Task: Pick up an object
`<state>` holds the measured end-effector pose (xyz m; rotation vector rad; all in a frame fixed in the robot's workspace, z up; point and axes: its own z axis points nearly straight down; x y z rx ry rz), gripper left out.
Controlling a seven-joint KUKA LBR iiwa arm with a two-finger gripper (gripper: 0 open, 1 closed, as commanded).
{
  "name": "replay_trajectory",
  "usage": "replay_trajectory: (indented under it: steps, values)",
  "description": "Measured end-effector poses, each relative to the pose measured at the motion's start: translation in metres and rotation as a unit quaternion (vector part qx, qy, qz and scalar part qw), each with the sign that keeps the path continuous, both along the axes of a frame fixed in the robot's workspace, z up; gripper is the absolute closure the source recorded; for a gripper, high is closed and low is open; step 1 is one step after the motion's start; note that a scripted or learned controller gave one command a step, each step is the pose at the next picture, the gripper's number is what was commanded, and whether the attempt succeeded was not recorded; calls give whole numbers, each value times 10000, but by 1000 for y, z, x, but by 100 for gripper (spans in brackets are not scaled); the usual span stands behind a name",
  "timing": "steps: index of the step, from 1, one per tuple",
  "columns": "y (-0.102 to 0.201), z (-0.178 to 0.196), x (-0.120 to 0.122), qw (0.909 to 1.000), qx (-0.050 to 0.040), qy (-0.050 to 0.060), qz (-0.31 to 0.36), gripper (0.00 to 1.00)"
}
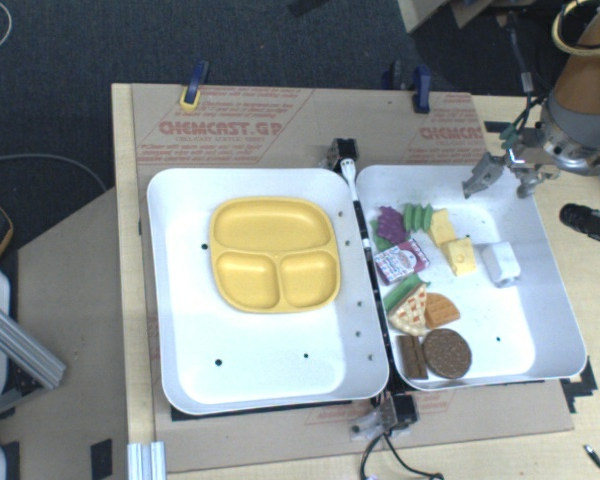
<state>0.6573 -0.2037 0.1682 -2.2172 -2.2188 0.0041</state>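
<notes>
round brown cookie (447, 353), lying flat

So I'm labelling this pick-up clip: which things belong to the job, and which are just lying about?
Job: hand; right bin with its pickable toy food: purple grapes, cheese block, pizza slice, round cookie, white block.

Lying about: left bin, yellow divided tray, blue clamps.

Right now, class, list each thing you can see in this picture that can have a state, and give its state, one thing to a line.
Hand: open, holding nothing, above the right bin's far edge.
Yellow tray: upright, compartments bare, in the left bin.
Right bin: holds a cluster of toy food.
Pizza slice: lying flat.
Brown cookie: lying flat.
White block: on its side, apart from the cluster.
</notes>
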Motion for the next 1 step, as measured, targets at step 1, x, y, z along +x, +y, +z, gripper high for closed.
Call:
replay_trajectory:
  steps: [1]
  values:
    - [-7,-46,-2,10000,-1,3,-5,0]
